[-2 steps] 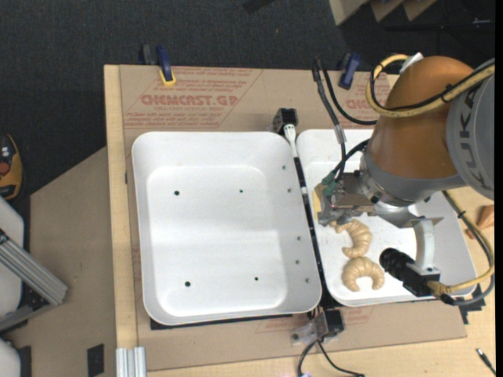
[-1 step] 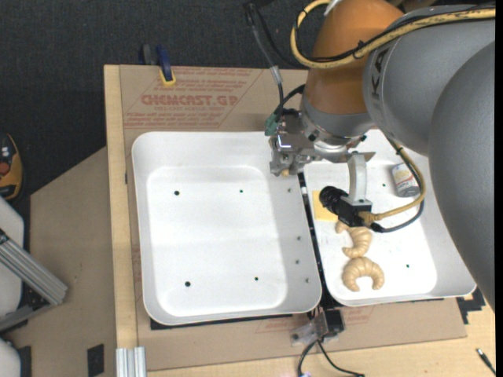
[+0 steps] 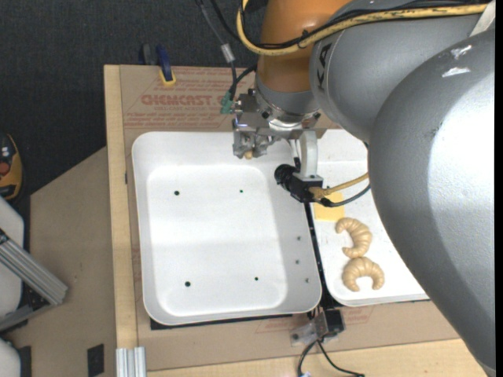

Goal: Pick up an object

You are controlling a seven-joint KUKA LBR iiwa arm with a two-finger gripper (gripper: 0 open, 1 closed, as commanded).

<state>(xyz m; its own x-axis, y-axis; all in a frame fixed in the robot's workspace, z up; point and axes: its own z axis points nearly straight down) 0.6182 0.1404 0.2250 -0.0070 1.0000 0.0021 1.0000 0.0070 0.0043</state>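
1. Your claw (image 3: pixel 250 146) hangs over the far rim of the left bin (image 3: pixel 157 210), well away from anything to pick; whether it is apart or together, you cannot tell.
2. The two croissants (image 3: pixel 357 254) lie in the right bin (image 3: pixel 346 293), one just beside the other, near its front.
3. You likely need to swing right, since the task's objects sit there.

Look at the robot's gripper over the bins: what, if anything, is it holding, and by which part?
It cannot be told. The gripper hangs over the back edge of the left bin; two croissants lie apart in the right bin.
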